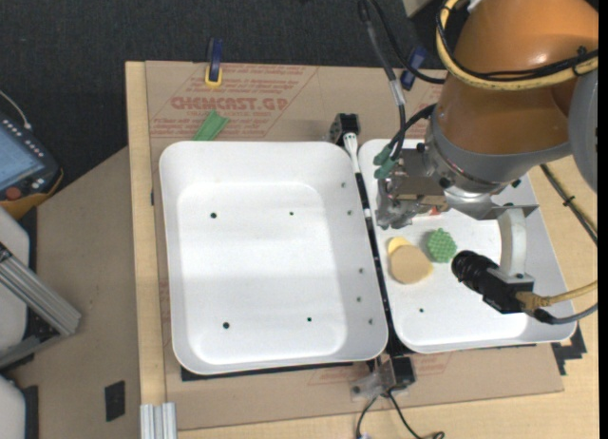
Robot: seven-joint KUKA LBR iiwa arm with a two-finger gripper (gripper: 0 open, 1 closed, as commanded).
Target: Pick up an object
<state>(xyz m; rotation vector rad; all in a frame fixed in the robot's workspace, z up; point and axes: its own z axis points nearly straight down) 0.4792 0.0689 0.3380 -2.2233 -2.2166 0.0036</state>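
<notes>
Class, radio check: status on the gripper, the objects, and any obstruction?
Gripper low over right bin, nothing seen held. Tan disc and green object beside it, loose. Arm overhangs bin.

"CHEMCAST.GP" on the cardboard sheet (285,95)

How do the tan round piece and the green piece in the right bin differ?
The tan round piece is larger, smooth and disc-like; the green piece is smaller with a bumpy, knobbly surface. The tan round piece lies nearer the divider between the bins, the green piece farther right. Both rest on the floor of the right bin, below the tool.
</notes>
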